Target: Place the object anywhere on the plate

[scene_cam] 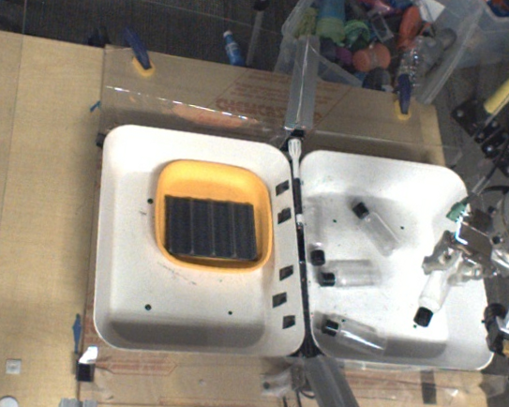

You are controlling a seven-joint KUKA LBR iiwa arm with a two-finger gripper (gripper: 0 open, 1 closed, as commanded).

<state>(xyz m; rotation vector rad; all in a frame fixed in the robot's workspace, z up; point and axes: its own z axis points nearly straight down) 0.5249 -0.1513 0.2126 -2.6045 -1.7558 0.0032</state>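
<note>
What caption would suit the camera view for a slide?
Gripper at the right bin among clear vials; orange plate with dark ridged insert sits in the left bin.

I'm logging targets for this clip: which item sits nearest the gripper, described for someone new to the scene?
Start at the right white bin, which holds several clear vials with black caps. Go to its right side, beside the gripper. The vial there stands nearly vertical in the camera view, cap toward the near rim, apart from the others near the divider.
</note>
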